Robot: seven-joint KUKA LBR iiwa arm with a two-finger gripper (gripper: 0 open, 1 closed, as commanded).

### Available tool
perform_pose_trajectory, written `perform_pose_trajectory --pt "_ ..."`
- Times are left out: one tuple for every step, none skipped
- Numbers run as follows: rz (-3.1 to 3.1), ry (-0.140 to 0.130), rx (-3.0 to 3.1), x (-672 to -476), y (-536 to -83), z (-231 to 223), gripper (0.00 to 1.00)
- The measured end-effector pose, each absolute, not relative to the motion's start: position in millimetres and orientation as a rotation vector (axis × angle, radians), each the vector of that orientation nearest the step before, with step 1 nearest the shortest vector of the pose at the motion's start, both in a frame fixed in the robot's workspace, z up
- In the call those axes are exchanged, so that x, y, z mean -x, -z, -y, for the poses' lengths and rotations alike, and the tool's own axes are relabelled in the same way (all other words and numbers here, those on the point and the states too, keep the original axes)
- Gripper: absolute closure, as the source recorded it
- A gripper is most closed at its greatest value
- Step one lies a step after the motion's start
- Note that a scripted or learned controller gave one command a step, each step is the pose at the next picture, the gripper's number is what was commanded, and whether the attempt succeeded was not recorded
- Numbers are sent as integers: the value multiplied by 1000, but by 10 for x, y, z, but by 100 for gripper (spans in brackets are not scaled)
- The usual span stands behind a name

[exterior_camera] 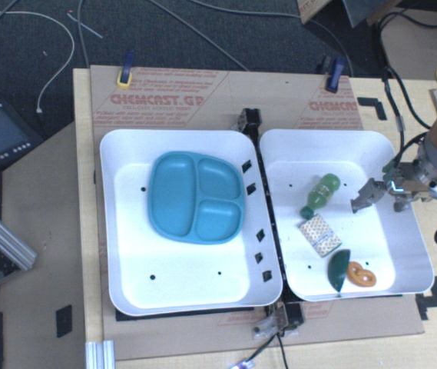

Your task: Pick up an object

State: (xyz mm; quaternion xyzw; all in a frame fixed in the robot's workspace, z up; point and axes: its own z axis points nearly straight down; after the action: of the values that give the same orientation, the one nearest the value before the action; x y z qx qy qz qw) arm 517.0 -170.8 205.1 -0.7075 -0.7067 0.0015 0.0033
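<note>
The right bin (402, 260) holds a green bottle (320, 194) lying tilted near its middle. Below the bottle lies a small patterned packet (320, 234). Near the bin's front edge sit a dark green piece (339, 270) and an orange pretzel-shaped item (362, 276) side by side. My gripper (381, 199) hovers over the right part of this bin, to the right of the bottle and apart from it. Its fingers are spread open with nothing between them.
In the left bin (126, 267) a blue divided plate (196, 197) lies toward the back. A black divider with clips (260, 206) runs between the two bins. Cables trail on the floor behind the bench.
</note>
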Motion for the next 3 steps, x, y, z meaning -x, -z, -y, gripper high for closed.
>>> perform_pose_trajectory --pt "2216 -4 2217 -5122 -1612 1669 0" --pt "2216 -4 2218 -5141 -1075 1762 0" --pt "2221 2 2221 -5157 -1218 1763 100"
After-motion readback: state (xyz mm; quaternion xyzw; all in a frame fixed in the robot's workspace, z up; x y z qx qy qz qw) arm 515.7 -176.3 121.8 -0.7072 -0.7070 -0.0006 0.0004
